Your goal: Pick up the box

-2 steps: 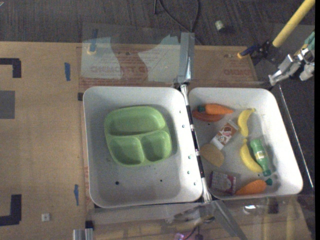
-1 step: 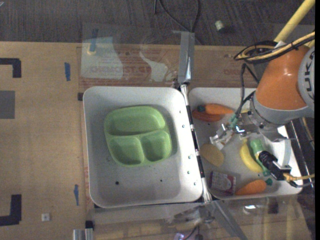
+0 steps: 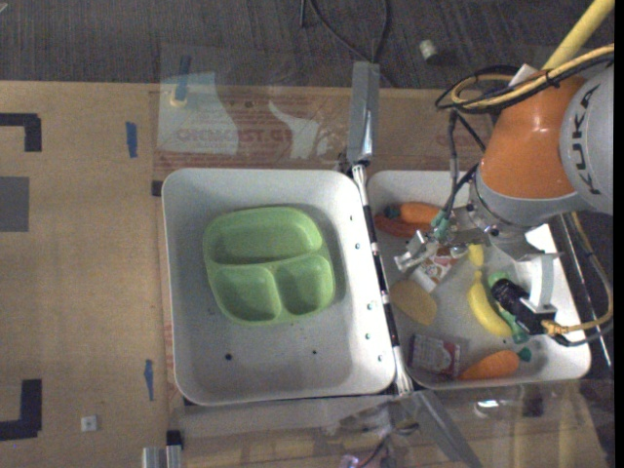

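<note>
In the right bin (image 3: 575, 364), my gripper (image 3: 426, 254) hangs low over the left half, under the grey and orange arm (image 3: 531, 159). A small white and red box (image 3: 439, 269) sits right at the gripper's tip, partly covered by it; whether it is gripped is unclear. A second flat box (image 3: 436, 354) with a pink and red label lies near the front wall of the same bin, apart from the gripper.
The right bin also holds a carrot (image 3: 414, 214) at the back, a tan round piece (image 3: 415, 303), a banana (image 3: 484, 307) and another carrot (image 3: 491, 365) at the front. A green divided plate (image 3: 270, 261) lies in the left bin (image 3: 185, 359).
</note>
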Motion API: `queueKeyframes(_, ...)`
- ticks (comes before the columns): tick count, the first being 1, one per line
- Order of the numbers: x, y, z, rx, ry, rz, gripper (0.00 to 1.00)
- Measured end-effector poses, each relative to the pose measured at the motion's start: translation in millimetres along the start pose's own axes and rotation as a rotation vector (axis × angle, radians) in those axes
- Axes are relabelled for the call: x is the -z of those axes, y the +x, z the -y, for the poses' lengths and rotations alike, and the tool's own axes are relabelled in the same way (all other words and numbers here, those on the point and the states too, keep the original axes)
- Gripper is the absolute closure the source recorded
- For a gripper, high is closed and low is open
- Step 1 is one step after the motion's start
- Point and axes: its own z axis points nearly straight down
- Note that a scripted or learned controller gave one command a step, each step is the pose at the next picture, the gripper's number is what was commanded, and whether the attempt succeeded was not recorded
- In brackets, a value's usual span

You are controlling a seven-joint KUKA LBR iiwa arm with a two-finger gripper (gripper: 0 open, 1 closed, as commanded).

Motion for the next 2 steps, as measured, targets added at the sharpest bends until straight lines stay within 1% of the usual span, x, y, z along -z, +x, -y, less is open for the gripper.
queueKeyframes(1,38.5,-35.3,80.1,-0.322,0.005,-0.002,0.00)
queueKeyframes(2,196.0,36.8,63.1,-0.464,0.003,0.001,0.00)
